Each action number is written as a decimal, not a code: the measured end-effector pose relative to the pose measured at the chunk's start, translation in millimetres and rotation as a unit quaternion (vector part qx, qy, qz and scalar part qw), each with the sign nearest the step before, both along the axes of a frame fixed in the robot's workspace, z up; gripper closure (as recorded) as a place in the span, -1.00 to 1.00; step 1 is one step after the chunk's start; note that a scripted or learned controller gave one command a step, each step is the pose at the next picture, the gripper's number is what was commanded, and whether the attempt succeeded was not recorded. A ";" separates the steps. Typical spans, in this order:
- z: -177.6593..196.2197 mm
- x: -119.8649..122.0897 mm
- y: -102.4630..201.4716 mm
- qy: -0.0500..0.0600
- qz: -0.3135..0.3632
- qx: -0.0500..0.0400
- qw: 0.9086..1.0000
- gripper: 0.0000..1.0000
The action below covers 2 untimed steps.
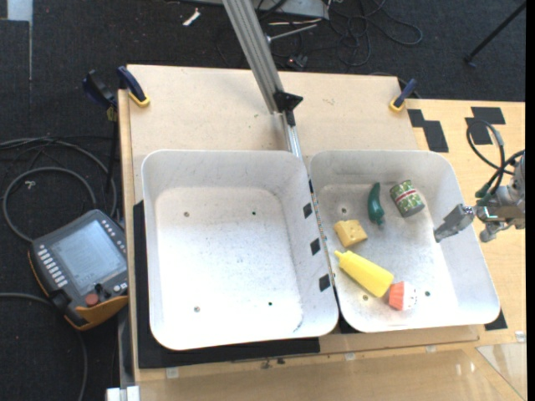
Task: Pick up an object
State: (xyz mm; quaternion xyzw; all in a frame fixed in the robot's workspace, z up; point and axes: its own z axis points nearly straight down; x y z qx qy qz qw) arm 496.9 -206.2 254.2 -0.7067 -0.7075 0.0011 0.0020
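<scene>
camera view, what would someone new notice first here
The bright items clustered in the right bin draw the eye first: a yellow bottle, a cheese wedge, a green pepper, a small can and a strawberry. Next comes the gripper at that bin's right rim, apart from them all. The left bin sits alongside.

arm: enters from right, wrist low | gripper: forward of the wrist, one grey finger angled down-left | nothing visible between fingers
</scene>
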 end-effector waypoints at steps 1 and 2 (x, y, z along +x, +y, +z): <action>2.2 0.9 0.3 -0.002 0.000 -0.001 1.000 -1.00; -56.6 9.2 -0.8 0.000 -0.001 0.000 1.000 -1.00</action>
